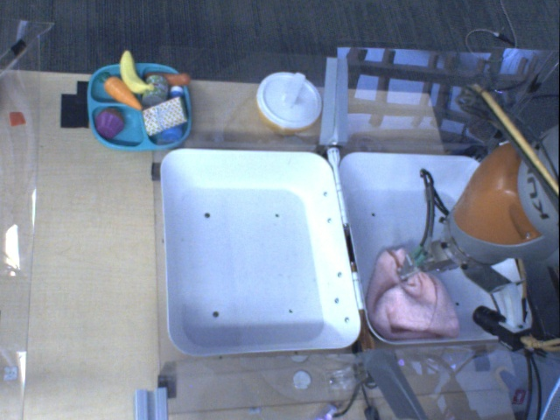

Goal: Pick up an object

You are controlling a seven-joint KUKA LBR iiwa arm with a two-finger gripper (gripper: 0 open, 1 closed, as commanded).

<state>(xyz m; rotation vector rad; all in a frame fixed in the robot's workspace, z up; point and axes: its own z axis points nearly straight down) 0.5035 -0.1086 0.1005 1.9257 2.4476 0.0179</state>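
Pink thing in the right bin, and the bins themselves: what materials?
Pink thing: looks like soft cloth, matte; it lies bunched with folds and a slumped outline. Could be a towel or a plush item, hard to tell. Right bin and left bin: likely moulded plastic, smooth white with slight sheen, rounded corners.

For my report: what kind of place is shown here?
Probably a robotics lab test bench: a robot arm reaches over two white bins, with a pink cloth in one and a tray of toy food nearby.

Arm (pixel 503 208) reaches pink cloth (pixel 411 304) in right bin (pixel 385 191).
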